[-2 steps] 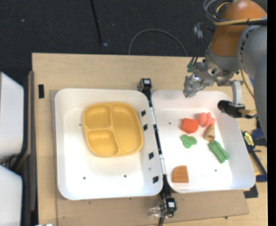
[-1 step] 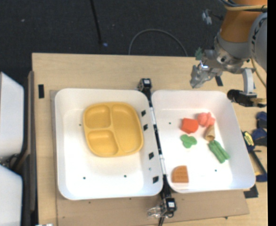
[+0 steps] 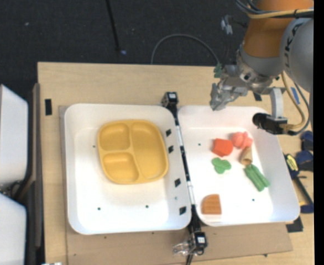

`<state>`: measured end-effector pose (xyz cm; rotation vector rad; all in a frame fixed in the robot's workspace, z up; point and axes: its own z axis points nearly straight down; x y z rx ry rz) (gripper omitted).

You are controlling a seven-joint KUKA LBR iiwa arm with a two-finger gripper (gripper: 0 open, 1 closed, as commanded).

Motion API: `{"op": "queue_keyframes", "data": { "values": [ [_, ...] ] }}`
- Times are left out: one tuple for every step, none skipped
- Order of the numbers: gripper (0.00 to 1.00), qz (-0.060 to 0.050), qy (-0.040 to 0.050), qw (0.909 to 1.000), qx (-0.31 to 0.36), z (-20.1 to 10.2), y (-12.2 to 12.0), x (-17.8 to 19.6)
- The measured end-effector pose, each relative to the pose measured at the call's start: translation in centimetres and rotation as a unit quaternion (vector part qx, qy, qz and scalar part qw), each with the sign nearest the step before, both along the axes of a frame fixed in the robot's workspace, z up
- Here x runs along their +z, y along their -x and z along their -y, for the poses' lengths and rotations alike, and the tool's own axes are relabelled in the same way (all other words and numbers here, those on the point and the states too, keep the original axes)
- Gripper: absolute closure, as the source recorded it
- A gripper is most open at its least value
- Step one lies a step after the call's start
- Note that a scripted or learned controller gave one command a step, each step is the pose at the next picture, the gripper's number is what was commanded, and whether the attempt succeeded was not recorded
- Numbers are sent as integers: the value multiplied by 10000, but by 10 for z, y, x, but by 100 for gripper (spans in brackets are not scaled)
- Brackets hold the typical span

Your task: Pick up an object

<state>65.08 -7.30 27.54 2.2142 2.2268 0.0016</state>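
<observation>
Nearest you, a brown block (image 3: 211,204) lay in the right bin (image 3: 278,203) with other toys; your claw (image 3: 221,99) hung over its far rim, grip state unreadable.

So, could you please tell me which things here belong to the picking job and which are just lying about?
Job:
end effector
red plastic block
pink lumpy toy
green clover-shaped toy
green ridged stick
orange-brown toast-like block
small tan cone

Lying about:
yellow three-compartment plastic tray
</observation>
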Motion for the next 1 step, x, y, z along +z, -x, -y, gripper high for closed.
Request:
{"op": "queue_keyframes", "data": {
  "values": [
    [100, -5, -4, 10000, 2, -50, 16, 5]
  ]
}}
